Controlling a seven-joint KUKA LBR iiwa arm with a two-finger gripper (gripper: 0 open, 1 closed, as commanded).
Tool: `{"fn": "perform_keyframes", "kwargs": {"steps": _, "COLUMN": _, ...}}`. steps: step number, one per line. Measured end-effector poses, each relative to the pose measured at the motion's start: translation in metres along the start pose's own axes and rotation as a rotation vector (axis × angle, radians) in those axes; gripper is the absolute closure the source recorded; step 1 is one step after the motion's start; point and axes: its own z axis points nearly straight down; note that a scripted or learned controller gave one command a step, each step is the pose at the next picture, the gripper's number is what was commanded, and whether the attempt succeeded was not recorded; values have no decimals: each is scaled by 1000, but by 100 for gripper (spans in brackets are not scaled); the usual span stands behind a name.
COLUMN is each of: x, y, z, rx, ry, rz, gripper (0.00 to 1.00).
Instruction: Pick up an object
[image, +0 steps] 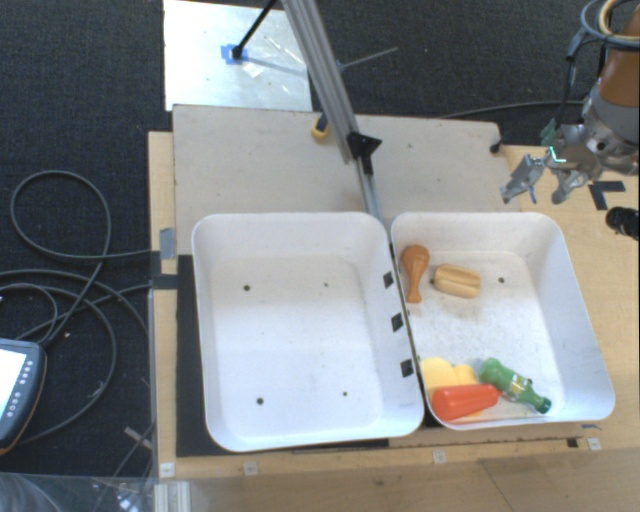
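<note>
The right bin (575, 290) holds several toys. A brown drumstick (414, 268) lies near its left wall, with a tan bread roll (456, 281) just to its right. Along the front edge sit a yellow piece (447, 374), a red-orange pepper (463, 402) and a green bottle (514, 385), packed close together. My gripper (543, 187) hangs above the bench just behind the right bin's back rim, at the upper right. Its two fingers are spread apart and nothing is between them.
The left bin (215, 300) stands beside the right one, sharing a taped divider. A grey slanted pole (330, 80) crosses the back of the bench. Cables (60, 270) and a tablet (15, 385) lie on the floor to the left.
</note>
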Motion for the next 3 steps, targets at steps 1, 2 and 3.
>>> {"fn": "perform_keyframes", "kwargs": {"steps": 1, "x": 0, "y": 1, "z": -3, "rx": -4, "ry": -2, "rz": -2, "gripper": 0}}
{"fn": "perform_keyframes", "kwargs": {"steps": 2, "x": 4, "y": 6, "z": 57, "rx": 0, "ry": 0, "rz": -3, "gripper": 0}}
{"fn": "perform_keyframes", "kwargs": {"steps": 3, "x": 14, "y": 11, "z": 107, "rx": -1, "ry": 0, "rz": -2, "gripper": 0}}
